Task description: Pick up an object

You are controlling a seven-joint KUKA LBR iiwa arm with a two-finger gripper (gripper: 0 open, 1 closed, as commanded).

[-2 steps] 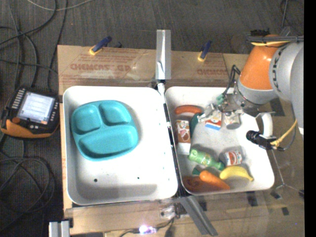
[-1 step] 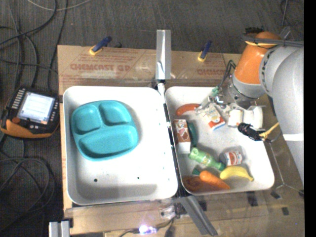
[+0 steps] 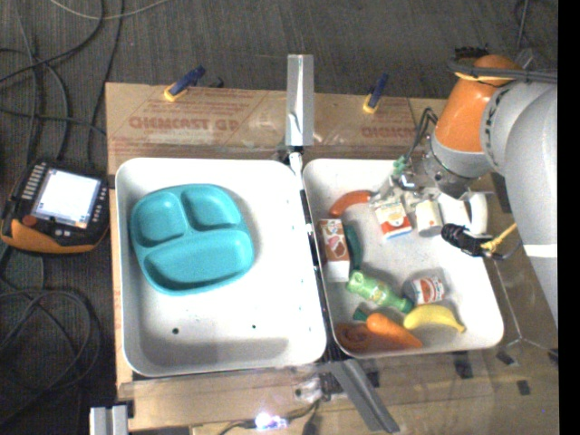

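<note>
Where the bench sits on dark carpet, two shallow white plastic bins lie side by side: left bin (image 3: 145, 333) and right bin (image 3: 489, 324), split by a metal post (image 3: 300, 98). A turquoise three-compartment tray (image 3: 192, 236) lies in the left bin, upper left part. A handheld control pendant with lit screen (image 3: 59, 205) rests on the floor left of the bench. Two blue-and-yellow clamps (image 3: 184, 82) grip the far cardboard edge.

Grey arm with orange band (image 3: 467, 116) comes in from the upper right, wrist bent down over the right bin's far side. The gripper (image 3: 410, 181) hangs over the clutter there; cannot tell jaw state, tips lost against the items.

Right bin holds all loose pieces. A small white carton with red print (image 3: 391, 220) sits directly below the gripper, touching or just under it, tilted. Red sausage-like piece (image 3: 349, 201) lies left of it. Small red-and-white box (image 3: 333, 240) leans at the left wall, dark green item (image 3: 352, 243) beside it. Green plastic bottle (image 3: 372, 289), red-label can (image 3: 426, 289), yellow banana (image 3: 435, 317), orange carrot (image 3: 391, 330) crowd the near end, close together.
</note>
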